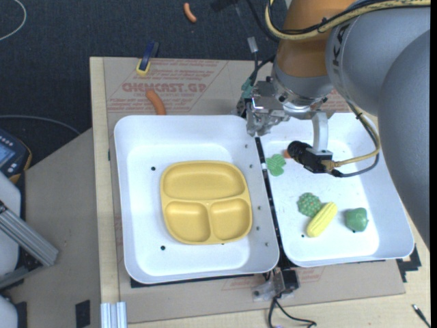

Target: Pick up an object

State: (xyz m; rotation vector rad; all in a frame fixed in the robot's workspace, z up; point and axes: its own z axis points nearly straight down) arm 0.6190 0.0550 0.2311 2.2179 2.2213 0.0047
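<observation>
The grey arm (382, 60) reaches in over the right bin (382, 244), bent low so its gripper (263, 123) sits at that bin's far left corner, by the divider. Whether the gripper is clenched or released, I cannot tell. Left of the gripper lies the left bin (136, 183) with a yellow divided plate (205, 200). Just below the gripper rests a small green piece (276, 164), probably the target; corn (321, 219), a bumpy green vegetable (308, 203) and a green pepper (356, 219) lie further below-right.
</observation>
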